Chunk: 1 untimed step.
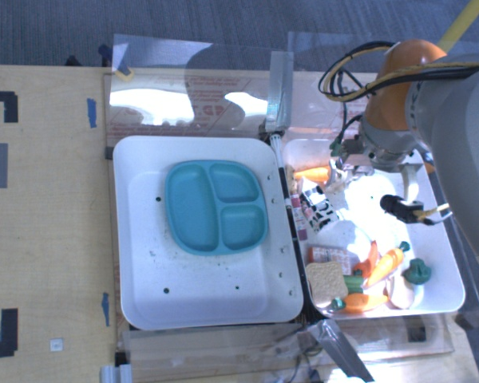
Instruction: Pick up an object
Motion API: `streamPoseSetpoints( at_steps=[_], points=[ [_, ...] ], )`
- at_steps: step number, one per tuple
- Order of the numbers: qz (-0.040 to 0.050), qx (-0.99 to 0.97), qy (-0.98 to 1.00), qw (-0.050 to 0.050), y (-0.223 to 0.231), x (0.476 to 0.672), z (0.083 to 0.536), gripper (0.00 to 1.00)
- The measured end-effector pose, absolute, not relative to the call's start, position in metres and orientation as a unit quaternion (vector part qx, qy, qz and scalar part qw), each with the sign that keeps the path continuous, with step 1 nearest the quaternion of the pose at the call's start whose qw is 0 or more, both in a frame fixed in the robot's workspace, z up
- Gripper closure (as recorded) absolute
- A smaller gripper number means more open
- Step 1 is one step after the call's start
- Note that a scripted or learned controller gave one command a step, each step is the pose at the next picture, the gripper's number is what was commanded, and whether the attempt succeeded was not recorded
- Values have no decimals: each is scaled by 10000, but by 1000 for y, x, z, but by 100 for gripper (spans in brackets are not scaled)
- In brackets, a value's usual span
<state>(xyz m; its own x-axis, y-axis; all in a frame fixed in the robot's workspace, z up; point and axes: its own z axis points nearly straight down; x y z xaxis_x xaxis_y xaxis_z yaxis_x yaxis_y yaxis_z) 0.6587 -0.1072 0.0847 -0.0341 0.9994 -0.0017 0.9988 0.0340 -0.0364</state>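
The gripper (345,164) is positioned low over the right bin (447,294), above a heap of toy food (359,274). The state of its fingers cannot be told. A blue plate (216,206) is seated in the left bin (136,278).

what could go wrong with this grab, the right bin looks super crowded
The gripper is down at the far end of the right bin, where toys lie packed close, so it may close on two things or on none. It is also near the divider and could knock it.
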Motion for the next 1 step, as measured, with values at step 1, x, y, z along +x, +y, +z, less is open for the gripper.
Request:
streamPoseSetpoints(
  at_steps=[1],
  points=[
    [-33,-8151,-5793,-24,-63,669,189,100]
  ],
)
